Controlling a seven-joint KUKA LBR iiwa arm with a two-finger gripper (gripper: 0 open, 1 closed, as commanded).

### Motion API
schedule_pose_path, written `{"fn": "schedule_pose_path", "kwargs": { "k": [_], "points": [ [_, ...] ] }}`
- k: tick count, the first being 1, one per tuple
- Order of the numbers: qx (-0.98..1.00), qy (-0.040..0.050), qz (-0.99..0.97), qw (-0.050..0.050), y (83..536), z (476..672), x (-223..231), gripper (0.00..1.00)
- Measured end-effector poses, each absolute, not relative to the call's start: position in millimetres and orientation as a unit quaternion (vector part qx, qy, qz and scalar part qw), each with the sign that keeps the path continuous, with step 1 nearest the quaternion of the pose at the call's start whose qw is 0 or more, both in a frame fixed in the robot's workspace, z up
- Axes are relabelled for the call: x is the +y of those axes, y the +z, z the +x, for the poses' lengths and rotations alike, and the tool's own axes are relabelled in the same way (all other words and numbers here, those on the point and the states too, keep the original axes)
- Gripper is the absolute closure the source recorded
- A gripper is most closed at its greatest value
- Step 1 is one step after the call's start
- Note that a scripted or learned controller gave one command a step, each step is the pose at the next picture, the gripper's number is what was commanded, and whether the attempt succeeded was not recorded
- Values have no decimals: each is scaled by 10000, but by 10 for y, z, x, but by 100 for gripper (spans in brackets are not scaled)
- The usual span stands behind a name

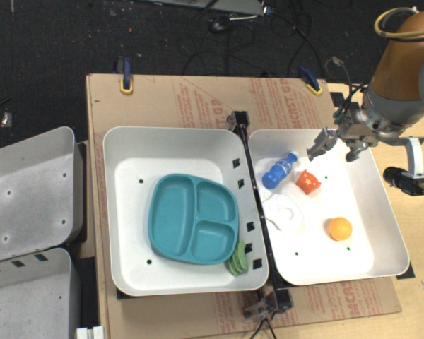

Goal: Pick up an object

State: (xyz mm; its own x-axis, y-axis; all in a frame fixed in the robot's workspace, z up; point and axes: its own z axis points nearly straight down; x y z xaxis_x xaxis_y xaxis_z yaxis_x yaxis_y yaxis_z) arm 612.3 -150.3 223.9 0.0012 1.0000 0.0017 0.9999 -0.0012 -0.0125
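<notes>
From my remote station, I see the tool (pixel 337 145) hanging spread and holding nothing over the far edge of the right bin (pixel 381 210).

Below it in that bin lie a blue bottle (pixel 278 171), a red block (pixel 309 182) just beside it, a white lid-like piece (pixel 283 212) and an orange ball (pixel 339 228) nearer the front. The left bin (pixel 120 189) holds a teal divided plate (pixel 193 219) with a green item (pixel 237 260) touching its front right corner. Both bins sit on the bench (pixel 169 94).
</notes>
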Motion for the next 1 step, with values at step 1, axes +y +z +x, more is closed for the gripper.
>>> {"fn": "schedule_pose_path", "kwargs": {
  "k": [1],
  "points": [
    [-7076,1,-7066,-1,2315,6151,-1499,0]
  ]
}}
